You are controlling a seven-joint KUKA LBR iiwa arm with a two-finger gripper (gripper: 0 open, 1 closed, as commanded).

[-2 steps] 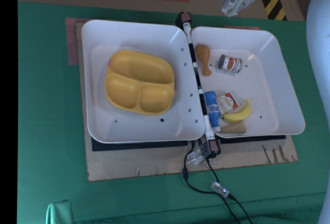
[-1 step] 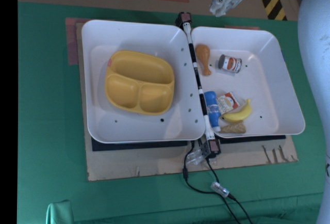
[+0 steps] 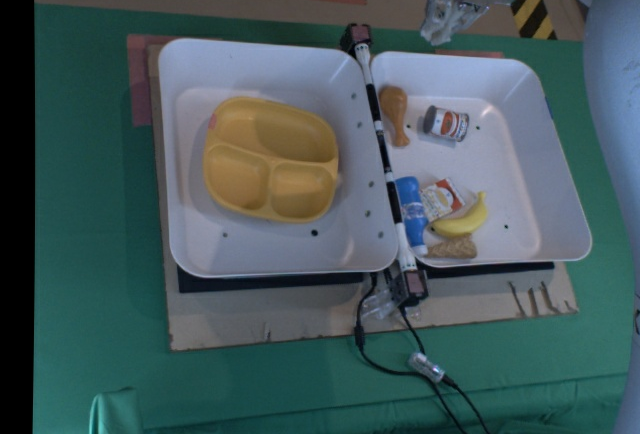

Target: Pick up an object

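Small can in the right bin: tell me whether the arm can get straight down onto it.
Probably yes. The can lies on its side, apart from the chicken drumstick, with nothing above it; the end effector hovers beyond the bin's far rim.

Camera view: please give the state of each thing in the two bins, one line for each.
Yellow plastic divided tray: flat, nothing in it.
Small can with red label: on its side.
Blue and white bottle: lying down.
Yellow banana: lying on a tan cracker.
Brown drumstick: lying flat.
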